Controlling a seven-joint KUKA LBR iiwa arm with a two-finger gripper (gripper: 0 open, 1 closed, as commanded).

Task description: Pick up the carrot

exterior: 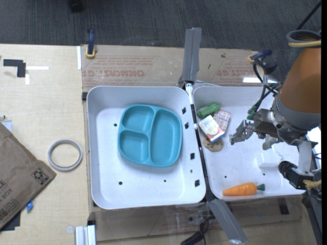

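A single fixed camera looked down from above the table [41, 111] at a slant, far enough off to take in both white bins: the left bin [97, 152] near centre, the right bin [240, 172] toward the right edge. The arm [304, 86] entered from the right.

Pale wood counter [41, 111]. Two white bins side by side: left bin [97, 152], right bin [240, 167]. Tape ring [65, 154] near left bin, at its 9 o'clock. Brown cardboard box [18, 180] at ring's 8 o'clock.
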